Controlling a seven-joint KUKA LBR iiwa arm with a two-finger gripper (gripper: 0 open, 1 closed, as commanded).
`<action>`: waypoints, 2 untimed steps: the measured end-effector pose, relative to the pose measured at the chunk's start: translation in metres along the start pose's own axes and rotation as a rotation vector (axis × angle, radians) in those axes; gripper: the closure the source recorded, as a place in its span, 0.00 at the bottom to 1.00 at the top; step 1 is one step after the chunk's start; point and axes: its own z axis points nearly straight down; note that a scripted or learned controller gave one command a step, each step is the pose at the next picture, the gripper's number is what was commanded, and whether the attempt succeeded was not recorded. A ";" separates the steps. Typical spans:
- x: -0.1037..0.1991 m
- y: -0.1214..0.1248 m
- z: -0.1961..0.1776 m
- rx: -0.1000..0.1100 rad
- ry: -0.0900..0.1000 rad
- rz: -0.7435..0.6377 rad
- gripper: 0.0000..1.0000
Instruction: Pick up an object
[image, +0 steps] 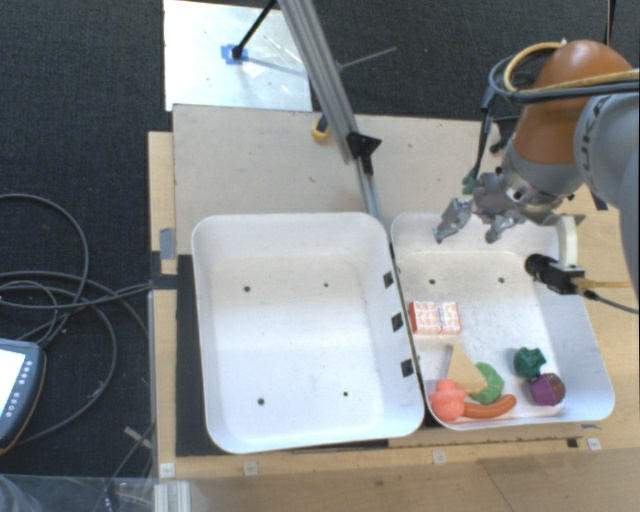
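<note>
So the gripper (470, 226) hangs spread and bare over the right bin's (500, 275) far edge, needing to drop toward the toys (490, 385) in its near corner.

A pink-and-white checked block (435, 318) lies flat in the right bin (500, 275). Small toy foods (487, 385) cluster along its near edge.

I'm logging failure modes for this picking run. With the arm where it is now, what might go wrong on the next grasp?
1. The toys are bunched in the right bin's near corner: the tan wedge, green piece, orange piece and red sausage touch, so a grasp may catch two or none.
2. The purple toy lies close to the bin wall, which may block one jaw.
3. The gripper hovers at the far end, away from every toy.
</note>
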 end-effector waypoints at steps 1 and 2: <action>-0.002 0.010 0.054 0.000 0.000 -0.001 0.00; -0.001 0.010 0.106 0.000 0.000 0.000 0.00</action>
